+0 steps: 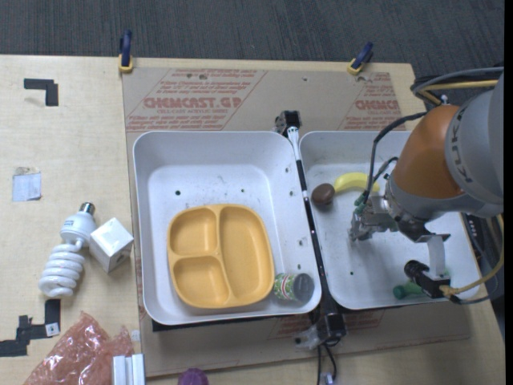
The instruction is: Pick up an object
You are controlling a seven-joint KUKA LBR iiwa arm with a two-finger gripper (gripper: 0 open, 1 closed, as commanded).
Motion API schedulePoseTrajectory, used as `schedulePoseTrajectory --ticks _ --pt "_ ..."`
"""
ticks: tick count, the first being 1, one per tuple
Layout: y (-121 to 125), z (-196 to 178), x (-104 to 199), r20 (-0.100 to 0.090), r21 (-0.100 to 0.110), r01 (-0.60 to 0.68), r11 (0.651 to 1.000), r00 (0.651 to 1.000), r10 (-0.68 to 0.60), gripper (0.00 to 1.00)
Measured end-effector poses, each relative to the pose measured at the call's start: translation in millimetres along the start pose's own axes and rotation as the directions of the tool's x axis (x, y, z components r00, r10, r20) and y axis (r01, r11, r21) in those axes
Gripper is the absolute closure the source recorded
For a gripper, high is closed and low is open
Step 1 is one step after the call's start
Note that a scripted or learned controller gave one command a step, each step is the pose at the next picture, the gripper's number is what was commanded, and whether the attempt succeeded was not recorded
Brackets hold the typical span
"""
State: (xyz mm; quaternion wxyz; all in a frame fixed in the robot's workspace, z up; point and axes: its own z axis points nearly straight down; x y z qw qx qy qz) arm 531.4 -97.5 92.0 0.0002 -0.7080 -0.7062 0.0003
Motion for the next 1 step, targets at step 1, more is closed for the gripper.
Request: schedulePoseTrajectory --ticks 1 --pt "97.0 -0.9 -7.3 0.001 -0.002 0.005 1.000 1.000 -0.005 0.00"
